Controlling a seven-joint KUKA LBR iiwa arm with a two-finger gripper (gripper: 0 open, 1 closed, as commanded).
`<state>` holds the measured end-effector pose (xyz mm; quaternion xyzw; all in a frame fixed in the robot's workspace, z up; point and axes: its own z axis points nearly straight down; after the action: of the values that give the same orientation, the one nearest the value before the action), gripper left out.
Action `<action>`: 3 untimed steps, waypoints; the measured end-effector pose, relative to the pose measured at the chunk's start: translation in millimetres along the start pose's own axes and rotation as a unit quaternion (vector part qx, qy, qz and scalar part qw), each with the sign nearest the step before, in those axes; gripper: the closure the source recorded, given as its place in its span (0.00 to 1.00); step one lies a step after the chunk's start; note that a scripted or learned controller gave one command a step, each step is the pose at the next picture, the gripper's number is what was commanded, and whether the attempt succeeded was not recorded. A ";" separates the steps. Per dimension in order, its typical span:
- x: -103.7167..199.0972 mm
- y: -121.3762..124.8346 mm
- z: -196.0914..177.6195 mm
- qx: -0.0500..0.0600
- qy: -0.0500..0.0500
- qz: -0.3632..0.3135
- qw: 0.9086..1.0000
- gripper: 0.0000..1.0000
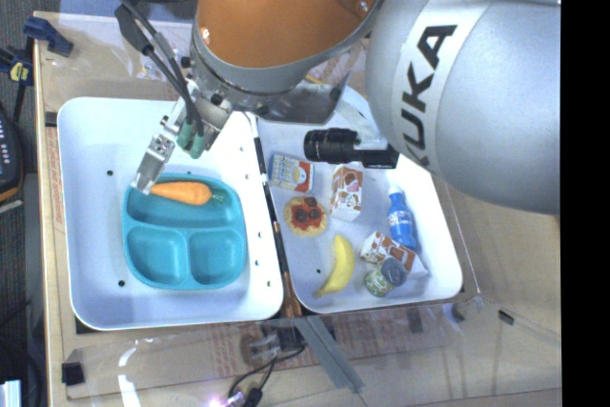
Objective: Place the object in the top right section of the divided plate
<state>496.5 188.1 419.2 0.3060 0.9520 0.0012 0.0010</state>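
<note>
Carrot point(181, 193): lay on its side in the long upper section of the blue divided plate point(152, 270), in the left bin point(86, 133).
Hand point(152, 169): hung over the plate's upper left corner, just beside the carrot's blunt end — nothing was seen between its fingers; whether they were spread or closed could not be told.
Handling: the carrot looked like a light, stiff plastic toy, smooth and tapered, so probably apt to slip or roll.
Where to hold: across the thick middle, fingers square to its length — the thin tip would likely squirt out.
Other things: a banana point(335, 265), a small bottle point(401, 217) and cartons sat in the right bin point(448, 248), well apart.
</note>
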 end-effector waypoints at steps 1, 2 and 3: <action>1.5 2.1 -10.4 -0.001 0.000 -0.005 1.000 1.00; 5.6 -14.6 58.0 0.002 0.001 -0.038 0.999 1.00; -42.5 -51.1 142.1 0.003 0.001 -0.047 0.999 1.00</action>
<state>501.7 122.1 277.0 0.2612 0.9653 -0.0012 -0.0005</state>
